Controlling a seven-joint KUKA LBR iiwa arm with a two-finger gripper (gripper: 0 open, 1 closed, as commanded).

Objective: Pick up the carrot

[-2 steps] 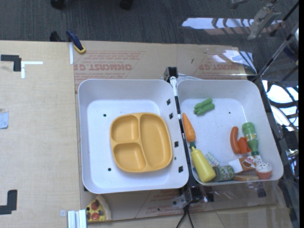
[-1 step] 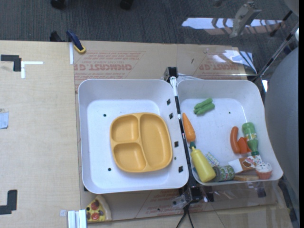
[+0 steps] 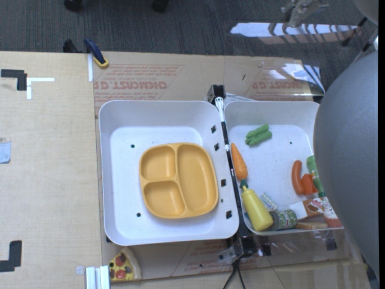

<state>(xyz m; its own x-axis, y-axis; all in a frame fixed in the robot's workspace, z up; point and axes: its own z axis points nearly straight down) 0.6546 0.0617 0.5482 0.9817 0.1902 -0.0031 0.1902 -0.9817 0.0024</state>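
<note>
Two white bins (image 3: 114,221) sit on cardboard (image 3: 138,83) over dark carpet (image 3: 180,23); the jaws' state can't be told.

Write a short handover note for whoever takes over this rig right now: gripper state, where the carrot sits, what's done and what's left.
Gripper: cannot tell its state; the grey arm covers the right bin's right side.
Carrot: lying in the right bin against its left wall, just above the yellow bottle. Nothing is gripping it.
Left bin: holds the yellow divided plate.
Done: nothing visible yet.
Left: reach the carrot, grip it, lift it.
</note>
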